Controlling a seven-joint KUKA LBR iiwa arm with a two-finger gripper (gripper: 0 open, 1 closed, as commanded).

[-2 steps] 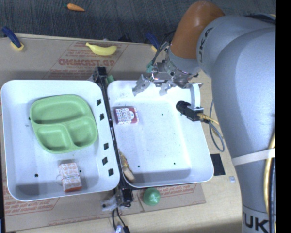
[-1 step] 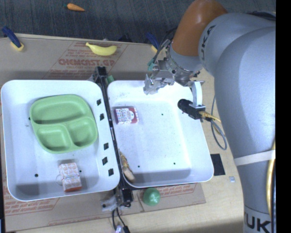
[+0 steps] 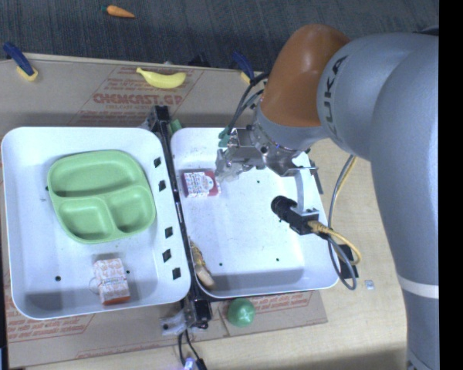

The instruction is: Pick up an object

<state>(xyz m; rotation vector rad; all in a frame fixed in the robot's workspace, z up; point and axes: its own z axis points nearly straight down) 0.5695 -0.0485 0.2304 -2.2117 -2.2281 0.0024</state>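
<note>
A grey arm is reaching into the right bin (image 3: pixel 316 276). Its gripper (image 3: pixel 230 163) is hovering beside a small red-and-white packet (image 3: pixel 199 183); its opening is unclear.

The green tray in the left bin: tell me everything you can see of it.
The green tray is pale green, looks like smooth plastic, and has rounded corners. It has three compartments: one long one along its far side and two smaller ones along its near side. It lies flat, turned slightly askew, in the far half of the left bin. Nothing rests in it; a small packet lies apart, nearer the camera.
</note>
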